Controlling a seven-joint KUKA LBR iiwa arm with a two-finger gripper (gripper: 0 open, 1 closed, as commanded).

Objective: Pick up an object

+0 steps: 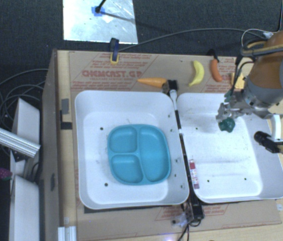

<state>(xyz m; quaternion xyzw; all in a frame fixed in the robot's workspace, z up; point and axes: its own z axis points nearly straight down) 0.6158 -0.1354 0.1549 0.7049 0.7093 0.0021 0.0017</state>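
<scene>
Arm over the right bin, a small green thing at its gripper.

Nearest, the left bin (93,134) of smooth white plastic holds a glossy blue plate (138,153) with 3 compartments. In the right bin (231,179), the gripper (226,118) hangs with a small dark green object (227,125) at its tips; whether the fingers clamp it, I cannot tell. Beyond, on the brown cardboard (111,72), lie a carrot (151,82), a curved yellow banana (197,73) and an orange sausage shape (215,70).
</scene>
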